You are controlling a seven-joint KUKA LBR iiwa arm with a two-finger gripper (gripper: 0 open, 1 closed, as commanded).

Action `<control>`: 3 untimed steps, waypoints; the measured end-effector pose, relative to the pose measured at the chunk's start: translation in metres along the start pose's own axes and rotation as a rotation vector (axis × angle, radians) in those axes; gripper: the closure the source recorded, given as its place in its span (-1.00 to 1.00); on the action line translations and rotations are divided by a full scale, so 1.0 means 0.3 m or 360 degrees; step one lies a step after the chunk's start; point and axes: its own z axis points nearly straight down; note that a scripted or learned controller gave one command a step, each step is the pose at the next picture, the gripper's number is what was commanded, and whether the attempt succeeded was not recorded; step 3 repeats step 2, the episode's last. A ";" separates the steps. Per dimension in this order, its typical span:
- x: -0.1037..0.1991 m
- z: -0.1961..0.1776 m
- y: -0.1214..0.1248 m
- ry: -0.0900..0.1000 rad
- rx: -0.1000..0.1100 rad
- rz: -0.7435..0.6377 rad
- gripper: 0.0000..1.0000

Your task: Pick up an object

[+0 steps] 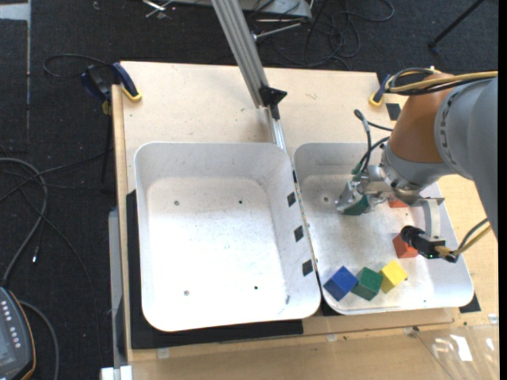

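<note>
Camera view, from above the bench: the gripper [352,203] hangs low in the right bin [317,161], fingers apparently closed around a small dark-green piece [360,205]. Blue [341,282], green [368,282] and yellow [393,275] blocks lie along the near wall. They look light and rigid; flat opposite faces offer the surest hold.

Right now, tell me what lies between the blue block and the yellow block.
In the camera view, a green block sits between the blue block and the yellow block, in the right bin.
</note>
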 end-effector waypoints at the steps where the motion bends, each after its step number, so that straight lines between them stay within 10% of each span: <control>1: 0.240 -0.313 -0.083 0.0006 -0.0005 -0.0014 1.00; 2: 0.514 -0.325 -0.169 0.0008 0.0010 -0.0017 1.00; 3: 0.514 -0.325 -0.169 0.0008 0.0010 -0.0017 1.00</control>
